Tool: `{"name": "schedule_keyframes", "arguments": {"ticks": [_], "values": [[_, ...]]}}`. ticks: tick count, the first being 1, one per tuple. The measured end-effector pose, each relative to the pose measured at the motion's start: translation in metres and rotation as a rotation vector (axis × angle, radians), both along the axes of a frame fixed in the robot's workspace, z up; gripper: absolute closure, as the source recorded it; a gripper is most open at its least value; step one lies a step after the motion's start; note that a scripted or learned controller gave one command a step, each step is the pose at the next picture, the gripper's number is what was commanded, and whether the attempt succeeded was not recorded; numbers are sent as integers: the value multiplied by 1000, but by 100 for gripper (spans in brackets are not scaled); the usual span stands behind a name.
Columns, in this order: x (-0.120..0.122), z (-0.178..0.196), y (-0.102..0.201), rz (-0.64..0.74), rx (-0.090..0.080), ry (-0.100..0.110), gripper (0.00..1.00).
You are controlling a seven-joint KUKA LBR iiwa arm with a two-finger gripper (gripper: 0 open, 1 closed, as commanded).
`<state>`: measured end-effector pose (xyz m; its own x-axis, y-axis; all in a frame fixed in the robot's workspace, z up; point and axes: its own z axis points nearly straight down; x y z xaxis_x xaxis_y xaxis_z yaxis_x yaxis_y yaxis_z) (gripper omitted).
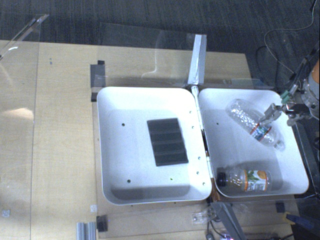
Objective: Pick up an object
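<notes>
The claw is seen low over the right bin, reached in from the right edge of the desk, with its tip just at the upper side of a clear plastic bottle that lies tilted across the bin floor. Whether the claw is released or clenched cannot be told, since its tip is small and blurred against the bottle's glare, and nothing can be seen gripped in it. Just below the claw's tip the bottle's coloured label band is found, while the bottle's beaded end extends up and away to the claw's left. Well below the claw, against the near wall of the same bin, a second bottle with an orange label lies on its side. Far to the claw's left, in the left bin, a flat dark ribbed block rests alone. The step in hand is judged to be the closing approach on the clear bottle. It would be done well if the claw were centred across the bottle's narrow width near the label, lowered fully before closing, and lifted slowly, because a smooth round body is likely to roll or slip out sideways.
</notes>
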<state>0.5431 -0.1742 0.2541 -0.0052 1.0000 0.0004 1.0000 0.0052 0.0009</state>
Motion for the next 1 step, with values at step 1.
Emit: {"name": "schedule_keyframes", "arguments": {"ticks": [1], "values": [[57, -119, 13, 74, -1, -3, 0]]}}
